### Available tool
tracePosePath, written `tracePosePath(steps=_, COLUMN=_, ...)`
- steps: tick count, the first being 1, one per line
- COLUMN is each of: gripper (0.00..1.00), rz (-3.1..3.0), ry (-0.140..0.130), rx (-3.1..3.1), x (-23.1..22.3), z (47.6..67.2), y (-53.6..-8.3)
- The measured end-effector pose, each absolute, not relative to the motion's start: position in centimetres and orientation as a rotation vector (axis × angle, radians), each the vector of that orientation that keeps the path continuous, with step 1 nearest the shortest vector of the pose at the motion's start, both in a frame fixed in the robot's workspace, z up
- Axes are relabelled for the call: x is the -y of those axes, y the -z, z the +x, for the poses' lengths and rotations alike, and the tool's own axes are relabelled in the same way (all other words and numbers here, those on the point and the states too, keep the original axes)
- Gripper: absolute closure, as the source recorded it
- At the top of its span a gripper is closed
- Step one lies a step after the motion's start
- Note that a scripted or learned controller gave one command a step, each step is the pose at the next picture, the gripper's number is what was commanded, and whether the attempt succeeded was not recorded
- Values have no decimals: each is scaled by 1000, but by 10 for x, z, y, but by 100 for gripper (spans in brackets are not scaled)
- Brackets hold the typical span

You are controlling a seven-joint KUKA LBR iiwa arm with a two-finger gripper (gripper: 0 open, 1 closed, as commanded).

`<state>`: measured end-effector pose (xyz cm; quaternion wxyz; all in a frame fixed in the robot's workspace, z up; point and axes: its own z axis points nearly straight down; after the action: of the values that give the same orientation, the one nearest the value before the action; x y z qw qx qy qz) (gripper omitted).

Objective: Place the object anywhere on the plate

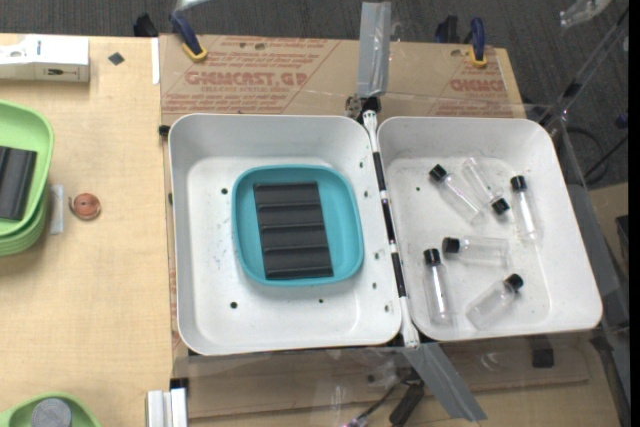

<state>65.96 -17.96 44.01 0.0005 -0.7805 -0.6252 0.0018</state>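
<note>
A wooden bench (pixel 90 315) is bearing two white bins over brown cardboard (pixel 260 70). The left bin (pixel 195 310) is holding a teal plate (pixel 245 205) with a black ribbed insert (pixel 292 230) lying in it. The right bin (pixel 560 300) is holding six clear vials (pixel 478 250) with black caps, scattered apart, none on the plate.

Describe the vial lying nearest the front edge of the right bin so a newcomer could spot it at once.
Start at the right bin, the one scattered with clear vials. In its front right part lies one vial, tilted, with its black cap pointing up and right. Unlike the upright-lying vial to its left, it sits diagonally.
</note>
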Motion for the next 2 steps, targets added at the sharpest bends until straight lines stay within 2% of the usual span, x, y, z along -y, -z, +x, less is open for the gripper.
tracePosePath(steps=2, gripper=0, rz=-2451, ry=-6, rx=1963, x=180, z=660, y=-440)
